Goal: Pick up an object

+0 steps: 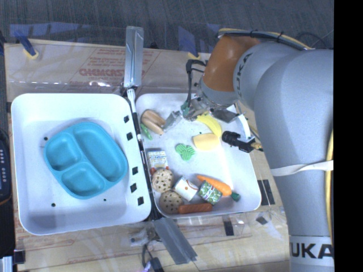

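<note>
The right bin [245, 177] holds several toy foods. Among them are a bread roll [152, 120], a yellow banana [209, 123], a pale yellow cheese block [205, 142] and a green leafy piece [184, 151]. My gripper [190, 109] is low over the bin's far side, just left of the banana and right of the roll. The orange wrist band [224, 64] sits above it. No object is visibly held.
Nearer the front of the right bin lie two cookies [162, 180], a carrot [215, 184], a small can [210, 194], a sausage [194, 208] and a white cup [185, 188]. The left bin [28, 208] holds a blue divided plate [85, 158]. The grey arm covers the bench's right side.
</note>
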Controlling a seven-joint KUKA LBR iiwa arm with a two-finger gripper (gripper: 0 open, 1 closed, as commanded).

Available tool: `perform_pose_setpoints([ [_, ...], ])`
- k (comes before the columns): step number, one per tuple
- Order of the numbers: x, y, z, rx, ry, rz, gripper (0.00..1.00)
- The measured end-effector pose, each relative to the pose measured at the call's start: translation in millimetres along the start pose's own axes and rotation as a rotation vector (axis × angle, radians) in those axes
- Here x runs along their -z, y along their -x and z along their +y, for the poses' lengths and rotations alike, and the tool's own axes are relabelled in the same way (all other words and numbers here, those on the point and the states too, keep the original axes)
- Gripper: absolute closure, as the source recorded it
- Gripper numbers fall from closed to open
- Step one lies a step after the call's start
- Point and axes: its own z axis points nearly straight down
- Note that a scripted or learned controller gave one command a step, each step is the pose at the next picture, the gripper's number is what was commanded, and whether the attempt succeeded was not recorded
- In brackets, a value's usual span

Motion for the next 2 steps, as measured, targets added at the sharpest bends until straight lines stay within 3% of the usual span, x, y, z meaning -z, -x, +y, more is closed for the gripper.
perform_pose_setpoints([
  [1,-1,-10,-76,0.227,-0.004,0.004,0.00],
  [2,-1,44,-28,-0.063,-0.018,0.021,0.00],
])
